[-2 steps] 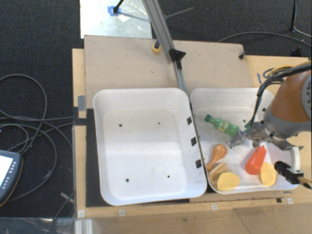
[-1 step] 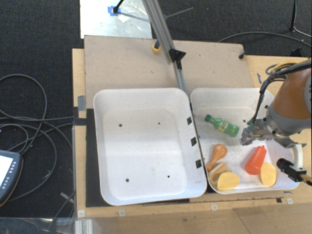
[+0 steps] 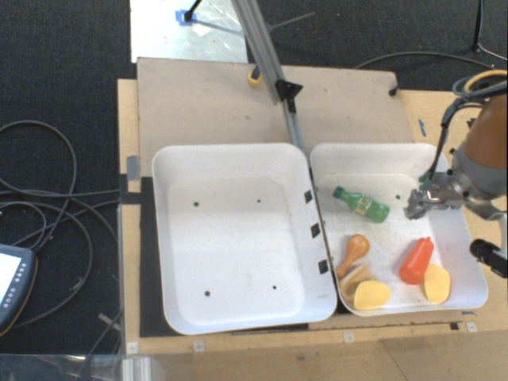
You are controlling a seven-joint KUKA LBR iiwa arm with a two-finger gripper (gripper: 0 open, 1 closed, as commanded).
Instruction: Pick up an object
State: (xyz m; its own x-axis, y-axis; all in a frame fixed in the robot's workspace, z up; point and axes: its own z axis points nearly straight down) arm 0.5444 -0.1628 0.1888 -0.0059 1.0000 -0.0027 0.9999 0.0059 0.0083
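Two white bins sit side by side on your counter (image 3: 238, 101), a pale wooden top with a brown board laid over its far half. The left bin (image 3: 171, 173) has a bare floor with small dark dots. The right bin (image 3: 373, 161) carries your objects: a green bottle (image 3: 361, 203) lying on its side mid-bin, an orange-red bottle (image 3: 416, 260) toward the near right, a tan drumstick-shaped toy (image 3: 354, 252) beside the divider, and two yellow pieces (image 3: 371, 294) (image 3: 436, 283) along the near wall. Your hand (image 3: 421, 201) hovers over the bin's right side with nothing in it; whether it's released or clenched, you cannot tell. Dark carpet surrounds the counter, with black cables (image 3: 48, 189) looping at left and a grey pole (image 3: 258, 34) slanting in from above.
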